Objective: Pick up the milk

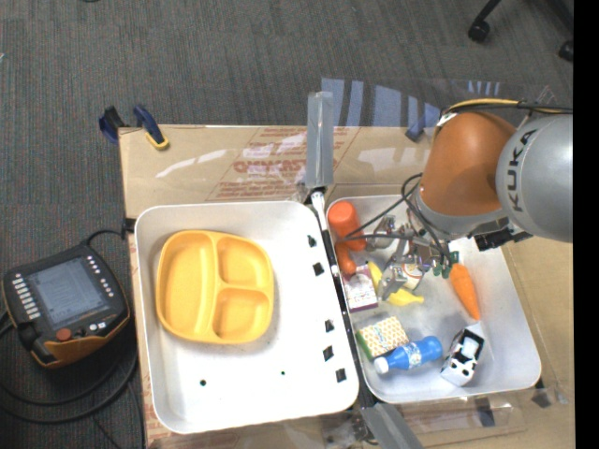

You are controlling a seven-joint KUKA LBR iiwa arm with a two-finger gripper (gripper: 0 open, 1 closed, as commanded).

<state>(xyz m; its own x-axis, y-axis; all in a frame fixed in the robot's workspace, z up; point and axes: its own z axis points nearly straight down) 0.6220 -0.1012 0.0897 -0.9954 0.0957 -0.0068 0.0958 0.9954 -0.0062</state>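
"KUKA" stands in dark letters on the grey arm (543, 181) (running vertically); red printing on the cardboard sheet (271, 162) is too blurred to read.

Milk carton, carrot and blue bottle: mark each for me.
milk carton (462, 357), camera view, black-and-white side.
carrot (465, 291), camera view, mid-length of orange body.
blue bottle (412, 354), camera view, middle of body.

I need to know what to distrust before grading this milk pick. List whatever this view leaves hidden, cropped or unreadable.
- Gripper: in the camera view the arm's own wrist and cables cover it, so the state of its jaws can't be judged.
- Milk carton: too small to read any label.
- Small box by the divider: print too small and blurred.
- Yellow item: partly under the gripper, shape unclear.
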